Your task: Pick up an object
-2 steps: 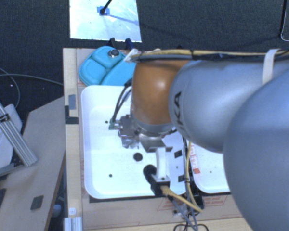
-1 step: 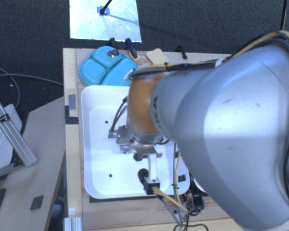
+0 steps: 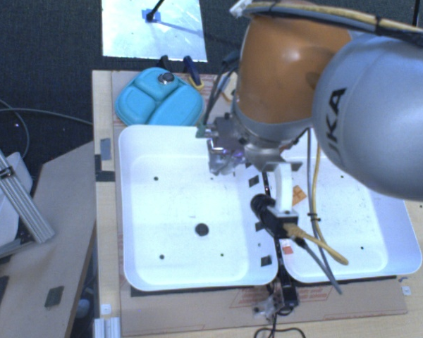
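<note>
1. Arm position. The arm [image 3: 381,118] reaches in from the view's right. It carries the gripper [image 3: 222,162] over the far corner of the bin [image 3: 148,210] on the view's left, close to the wall this bin shares with the other bin [image 3: 359,224].

2. Gripper state. The wrist covers most of the gripper from above, so it cannot be told whether the gripper is open or closed. No object is seen held in it. It also cannot be told whether the gripper touches the bin floor.

3. Object location. A black disc [image 3: 201,229] lies flat on the floor of the same bin. It is on the camera side of the gripper, slightly to the view's left, and well apart from it.

4. Other items.
- A few small dark spots [image 3: 156,179] mark the bin floor around the disc.
- An orange item [image 3: 298,196] lies in the other bin, to the view's right of the gripper. It is partly hidden and its kind cannot be told.
- A blue container [image 3: 158,101] sits on the bench [image 3: 106,210] beyond the gripper, against the far rim of the bin.
- A shiny sheet [image 3: 151,20] lies farther back.
</note>
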`<state>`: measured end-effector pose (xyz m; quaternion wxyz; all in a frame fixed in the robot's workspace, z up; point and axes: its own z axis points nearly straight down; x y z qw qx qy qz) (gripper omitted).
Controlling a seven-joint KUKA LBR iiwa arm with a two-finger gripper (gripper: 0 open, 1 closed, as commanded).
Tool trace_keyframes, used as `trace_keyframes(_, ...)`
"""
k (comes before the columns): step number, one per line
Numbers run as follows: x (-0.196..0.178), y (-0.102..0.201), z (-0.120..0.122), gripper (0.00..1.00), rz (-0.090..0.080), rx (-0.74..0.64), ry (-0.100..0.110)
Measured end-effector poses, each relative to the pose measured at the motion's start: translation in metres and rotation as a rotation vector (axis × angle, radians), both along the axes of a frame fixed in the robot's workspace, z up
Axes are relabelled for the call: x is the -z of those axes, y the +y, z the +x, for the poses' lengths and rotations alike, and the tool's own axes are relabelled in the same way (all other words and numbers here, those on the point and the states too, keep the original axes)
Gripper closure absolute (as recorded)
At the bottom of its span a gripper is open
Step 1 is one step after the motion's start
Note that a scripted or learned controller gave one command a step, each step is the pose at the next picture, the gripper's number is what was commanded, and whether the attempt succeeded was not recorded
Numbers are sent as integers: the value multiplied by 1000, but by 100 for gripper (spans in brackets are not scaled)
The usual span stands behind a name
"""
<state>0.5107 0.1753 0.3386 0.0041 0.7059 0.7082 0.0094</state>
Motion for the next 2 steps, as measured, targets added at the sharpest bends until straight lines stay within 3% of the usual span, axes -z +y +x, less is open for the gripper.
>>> trace_keyframes(1, 119, -25, -8, 100, -11, 5, 27)
trace_keyframes(2, -38, -8, 15, 100, -1, -2, -1)
